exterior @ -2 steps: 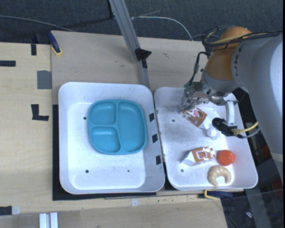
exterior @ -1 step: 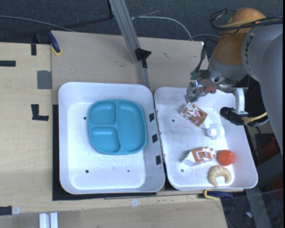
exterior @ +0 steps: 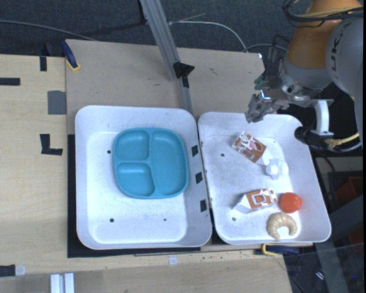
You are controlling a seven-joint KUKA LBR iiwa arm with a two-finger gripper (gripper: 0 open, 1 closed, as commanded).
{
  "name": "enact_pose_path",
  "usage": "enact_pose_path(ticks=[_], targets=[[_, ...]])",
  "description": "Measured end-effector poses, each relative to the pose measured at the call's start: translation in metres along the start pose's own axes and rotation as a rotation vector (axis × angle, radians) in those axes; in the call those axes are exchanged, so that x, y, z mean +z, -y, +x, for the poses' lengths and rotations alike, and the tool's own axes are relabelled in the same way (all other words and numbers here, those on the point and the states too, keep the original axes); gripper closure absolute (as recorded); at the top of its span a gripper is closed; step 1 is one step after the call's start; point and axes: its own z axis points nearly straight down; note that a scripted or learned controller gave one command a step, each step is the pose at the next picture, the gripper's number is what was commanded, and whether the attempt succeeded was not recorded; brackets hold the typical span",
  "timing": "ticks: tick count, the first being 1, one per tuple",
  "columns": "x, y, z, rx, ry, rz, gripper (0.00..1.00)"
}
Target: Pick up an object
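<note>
The right white bin (exterior: 222,170) holds two small white-and-brown cartons, one at the upper middle (exterior: 249,147) and one lower down (exterior: 257,200). A small white lump (exterior: 273,169) lies between them. A red ball (exterior: 290,202) and a tan croissant (exterior: 282,224) sit near the bin's lower right corner. My gripper (exterior: 256,110) hangs over the bin's far edge, above and apart from the upper carton. Nothing shows between its fingers.
The left white bin (exterior: 91,182) holds a blue divided plate (exterior: 150,162). A grey metal post (exterior: 165,32) slants down to the gap between the bins. Cables run behind the arm at the top right. Wooden bench surrounds both bins.
</note>
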Motion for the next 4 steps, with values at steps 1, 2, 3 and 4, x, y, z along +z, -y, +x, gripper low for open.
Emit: enact_pose_path(ticks=[1,2,3,4], targets=[[-0.037,-0.001,0.0,0.0,0.0,0.002,1.0],[-0.018,-0.007,0.053,-0.004,-0.002,0.008,1.0],[-0.008,-0.012,0.114,-0.005,-0.002,0.008,1.0],[0.009,-0.009,0.161,-0.003,-0.001,0.009,1.0]])
